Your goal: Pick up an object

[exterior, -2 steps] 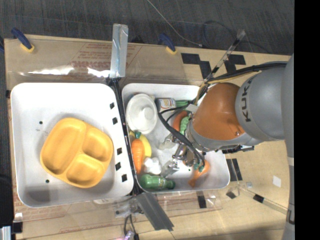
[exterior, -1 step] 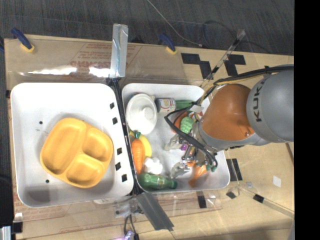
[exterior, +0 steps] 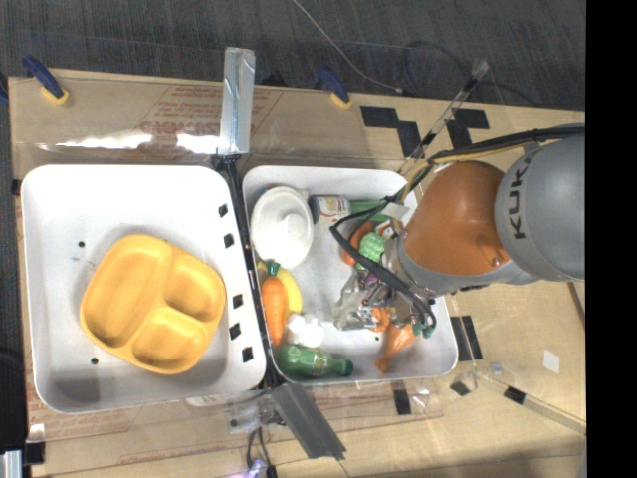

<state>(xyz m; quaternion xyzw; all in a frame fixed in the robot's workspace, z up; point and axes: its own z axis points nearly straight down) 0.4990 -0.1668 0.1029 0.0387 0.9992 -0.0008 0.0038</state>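
Grey arm's two-finger gripper (exterior: 370, 305) is down in the right shallow white plastic bin (exterior: 328, 182); can't tell its state, too cluttered w/ cables. Rel. to gripper: orange plastic carrot (exterior: 274, 309) left, green plastic bottle (exterior: 311, 362) below-left, round white bowl (exterior: 282, 225) up-left. Yellow divided plastic tray (exterior: 151, 302) far left, in the other white bin (exterior: 40, 197).

- You are looking at a robot lab bench; two shallow white plastic bins (exterior: 40, 267) sit side by side on taped cardboard sheeting (exterior: 149, 108)
- A grey-and-orange industrial arm (exterior: 498, 222) reaches over dark carpet (exterior: 119, 8); blue clamps (exterior: 45, 78) pin the board
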